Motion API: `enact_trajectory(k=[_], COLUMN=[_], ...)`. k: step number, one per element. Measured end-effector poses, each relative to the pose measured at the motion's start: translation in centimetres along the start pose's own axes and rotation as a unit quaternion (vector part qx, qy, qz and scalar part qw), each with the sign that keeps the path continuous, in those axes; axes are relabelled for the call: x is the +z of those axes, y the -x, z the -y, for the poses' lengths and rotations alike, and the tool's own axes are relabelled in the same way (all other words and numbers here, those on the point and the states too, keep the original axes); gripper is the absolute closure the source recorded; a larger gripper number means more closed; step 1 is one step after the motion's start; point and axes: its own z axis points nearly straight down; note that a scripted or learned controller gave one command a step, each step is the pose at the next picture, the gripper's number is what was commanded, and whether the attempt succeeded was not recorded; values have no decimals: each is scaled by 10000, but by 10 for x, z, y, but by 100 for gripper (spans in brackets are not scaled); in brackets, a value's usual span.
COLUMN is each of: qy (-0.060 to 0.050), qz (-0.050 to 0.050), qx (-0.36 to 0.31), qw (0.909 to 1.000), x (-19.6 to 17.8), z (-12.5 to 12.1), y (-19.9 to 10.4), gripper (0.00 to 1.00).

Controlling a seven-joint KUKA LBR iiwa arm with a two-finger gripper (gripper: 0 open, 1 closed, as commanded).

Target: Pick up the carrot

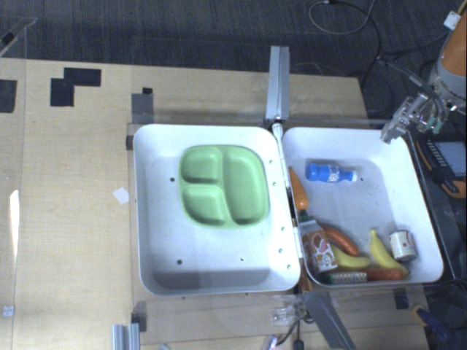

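Pale wood surface (73, 217), two white bins; gripper (400, 125) over right bin's (408, 168) far corner, finger state unclear.
Carrot (298, 190) against left wall: stiff, light, tapered; probably grip mid-body.

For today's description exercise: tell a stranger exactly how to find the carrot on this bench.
Start at the right white bin. Along its left wall, below the blue bottle, lies the carrot: slim, orange, and apart from the pile in the bin's near corner.
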Motion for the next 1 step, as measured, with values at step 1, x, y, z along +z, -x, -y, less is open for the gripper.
enact_trajectory(k=[1], qy=[-33], qz=[-48], qx=[2006], qw=[9797], x=[-4], z=[-23], y=[-10], gripper=[100])
